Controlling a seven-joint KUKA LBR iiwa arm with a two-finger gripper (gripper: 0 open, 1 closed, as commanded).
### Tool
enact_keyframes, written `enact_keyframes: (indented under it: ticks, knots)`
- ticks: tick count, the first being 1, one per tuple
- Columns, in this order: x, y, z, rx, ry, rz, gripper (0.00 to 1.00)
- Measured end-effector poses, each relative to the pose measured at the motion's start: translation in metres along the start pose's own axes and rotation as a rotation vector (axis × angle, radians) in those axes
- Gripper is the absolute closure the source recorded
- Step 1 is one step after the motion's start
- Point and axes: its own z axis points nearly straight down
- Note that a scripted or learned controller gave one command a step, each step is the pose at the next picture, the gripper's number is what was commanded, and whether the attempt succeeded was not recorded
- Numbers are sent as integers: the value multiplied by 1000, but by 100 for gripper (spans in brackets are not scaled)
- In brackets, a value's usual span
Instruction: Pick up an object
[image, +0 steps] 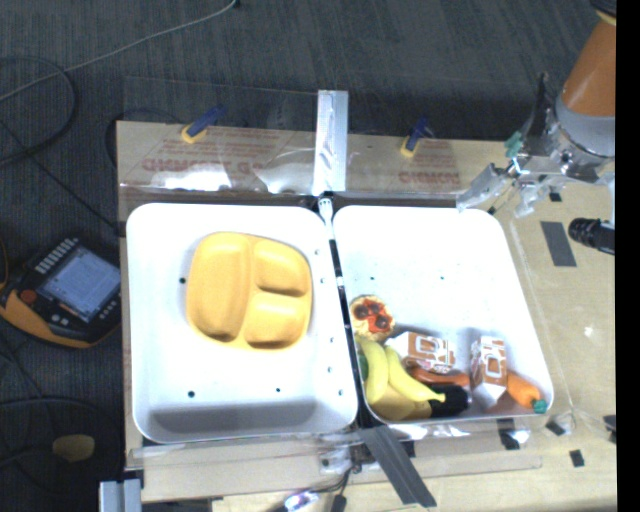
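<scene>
Several objects are clustered along the front of the right bin (430, 240): a yellow banana bunch (388, 380), a small round brown and red toy (372, 315), two orange-and-white cartons (432, 352) (490, 362) and an orange carrot (521, 390). A dark item (452, 402) lies by the banana tips. My gripper (508, 185) hangs at the bin's far right corner, above its rim and well away from the objects, with nothing seen in it. The orange band of the arm (600, 60) is at the upper right.
In the left bin (160, 400) sits a yellow divided plate (248, 290). A metal divider post (331, 140) stands behind the seam between the bins. A handheld pendant (70, 290) lies on the floor at the left.
</scene>
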Motion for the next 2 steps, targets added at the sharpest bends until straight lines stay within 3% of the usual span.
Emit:
enact_keyframes:
  ticks: [1,2]
  knots:
    - [67,-5,139,2,-1,52,0]
    - [67,-68,166,2,-2,196,0]
